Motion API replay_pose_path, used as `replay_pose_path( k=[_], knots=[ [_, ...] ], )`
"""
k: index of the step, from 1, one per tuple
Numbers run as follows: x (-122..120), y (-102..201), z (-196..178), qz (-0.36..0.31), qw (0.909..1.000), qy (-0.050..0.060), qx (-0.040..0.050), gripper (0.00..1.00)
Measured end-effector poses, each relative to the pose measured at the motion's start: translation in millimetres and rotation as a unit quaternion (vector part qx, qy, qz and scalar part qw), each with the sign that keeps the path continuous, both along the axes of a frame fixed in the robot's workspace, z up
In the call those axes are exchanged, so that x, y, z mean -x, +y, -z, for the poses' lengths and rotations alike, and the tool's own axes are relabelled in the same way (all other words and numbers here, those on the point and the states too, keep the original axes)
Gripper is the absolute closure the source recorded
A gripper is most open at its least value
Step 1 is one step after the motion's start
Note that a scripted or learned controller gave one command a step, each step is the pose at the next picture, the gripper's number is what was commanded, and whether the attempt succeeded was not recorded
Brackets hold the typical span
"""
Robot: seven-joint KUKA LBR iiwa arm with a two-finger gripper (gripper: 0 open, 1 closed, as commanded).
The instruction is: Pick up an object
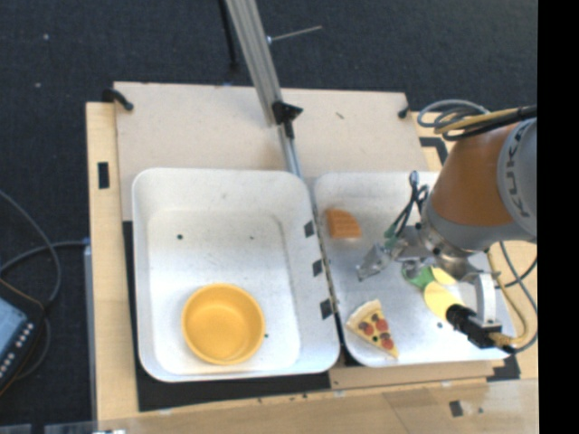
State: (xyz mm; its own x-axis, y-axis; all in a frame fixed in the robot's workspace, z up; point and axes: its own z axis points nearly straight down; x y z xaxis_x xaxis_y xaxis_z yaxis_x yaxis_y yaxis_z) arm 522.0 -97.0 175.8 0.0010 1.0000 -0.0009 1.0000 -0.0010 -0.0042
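Observation:
My gripper (373, 265) hangs low over the middle of the right bin (362, 188), reaching in from the right under the orange-banded wrist. An orange-brown bread-like piece (342, 224) lies just up and left of it, apart from it. A pizza slice toy (373, 325) with red dots lies below it near the bin's front edge. A small green and yellow thing (423, 278) sits right beside the wrist, partly hidden by it. I see nothing held in the gripper.
The left bin (163, 197) holds a yellow bowl (223, 323) at its front. A slanted metal pole (262, 70) rises from behind the bins' shared edge. The arm's body covers the right bin's right side.

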Motion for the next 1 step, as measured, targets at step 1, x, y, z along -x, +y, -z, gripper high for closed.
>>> replay_pose_path(
  k=[1],
  knots=[
    [-3.4,-0.4,62.5,0.0,1.0,0.0,0.0001,0.0]
  ],
)
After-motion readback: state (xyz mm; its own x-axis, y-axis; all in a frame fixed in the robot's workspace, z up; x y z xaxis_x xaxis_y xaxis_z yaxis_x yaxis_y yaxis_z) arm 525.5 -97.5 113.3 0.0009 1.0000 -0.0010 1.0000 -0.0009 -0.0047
